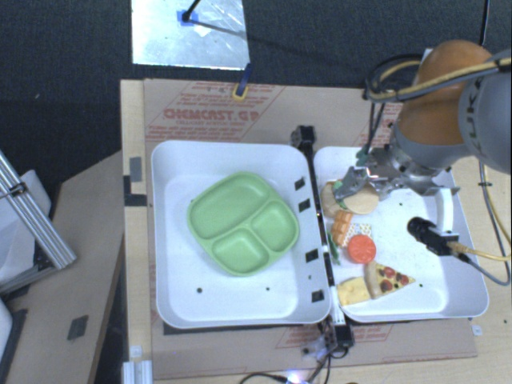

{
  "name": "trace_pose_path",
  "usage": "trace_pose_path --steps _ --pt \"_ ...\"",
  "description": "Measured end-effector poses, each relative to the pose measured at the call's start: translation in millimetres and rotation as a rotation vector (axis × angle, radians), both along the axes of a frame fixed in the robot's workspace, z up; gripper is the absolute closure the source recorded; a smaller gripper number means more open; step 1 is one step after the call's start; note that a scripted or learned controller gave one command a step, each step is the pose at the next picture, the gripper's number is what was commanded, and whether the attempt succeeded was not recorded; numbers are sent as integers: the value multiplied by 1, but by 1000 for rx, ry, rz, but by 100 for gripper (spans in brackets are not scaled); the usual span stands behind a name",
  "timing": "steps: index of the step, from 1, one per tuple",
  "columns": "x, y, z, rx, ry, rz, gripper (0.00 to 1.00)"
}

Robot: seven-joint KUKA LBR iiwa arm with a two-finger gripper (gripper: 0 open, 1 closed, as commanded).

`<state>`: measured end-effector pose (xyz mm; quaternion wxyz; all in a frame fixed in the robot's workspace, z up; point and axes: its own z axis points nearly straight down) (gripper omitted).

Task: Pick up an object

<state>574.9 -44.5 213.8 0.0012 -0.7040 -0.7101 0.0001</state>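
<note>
The right bin (460, 290) holds several toy foods. A tan round bread piece (358, 202) lies near its upper left corner, with an orange striped piece (342, 227) just below it. Further down are a red tomato (362, 249), a pizza slice (390, 279) and a yellow wedge (352, 292). My gripper (350, 186) hangs low over the upper left edge of the tan bread piece, reaching in from the right. The gripper hides part of that piece.
In the left bin (172, 214) lies a green divided plate (242, 223). A black-clipped divider (314, 214) runs between the bins. The arm's orange band (448, 70) rises over the right bin's far side.
</note>
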Motion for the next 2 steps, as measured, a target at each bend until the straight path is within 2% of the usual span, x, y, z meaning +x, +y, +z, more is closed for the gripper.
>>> trace_pose_path --steps 1,2 --pt "1 3 2 -1 -3 -2 100" --pt "1 -7 20 -1 -5 -7 100"
